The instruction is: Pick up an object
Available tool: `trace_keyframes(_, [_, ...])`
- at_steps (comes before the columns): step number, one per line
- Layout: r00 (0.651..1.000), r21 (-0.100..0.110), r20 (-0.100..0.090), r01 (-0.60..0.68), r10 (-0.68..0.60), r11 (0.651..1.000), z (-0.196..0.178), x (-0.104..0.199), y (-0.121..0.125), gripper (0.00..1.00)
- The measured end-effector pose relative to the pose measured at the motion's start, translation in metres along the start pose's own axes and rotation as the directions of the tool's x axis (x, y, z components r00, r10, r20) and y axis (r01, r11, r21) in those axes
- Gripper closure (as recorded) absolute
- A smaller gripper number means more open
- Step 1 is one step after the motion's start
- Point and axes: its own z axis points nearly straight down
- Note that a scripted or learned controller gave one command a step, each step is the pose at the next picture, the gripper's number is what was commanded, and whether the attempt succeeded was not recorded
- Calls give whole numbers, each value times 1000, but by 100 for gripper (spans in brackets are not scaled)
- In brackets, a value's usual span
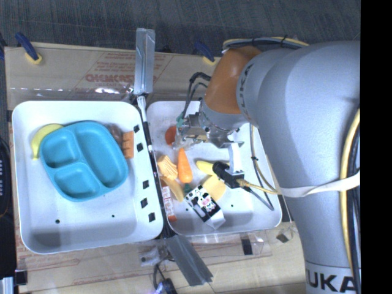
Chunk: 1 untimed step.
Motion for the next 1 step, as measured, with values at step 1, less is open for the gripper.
trace_keyframes(1, [999,-15,2,50,-50,999,-124,57,2,100])
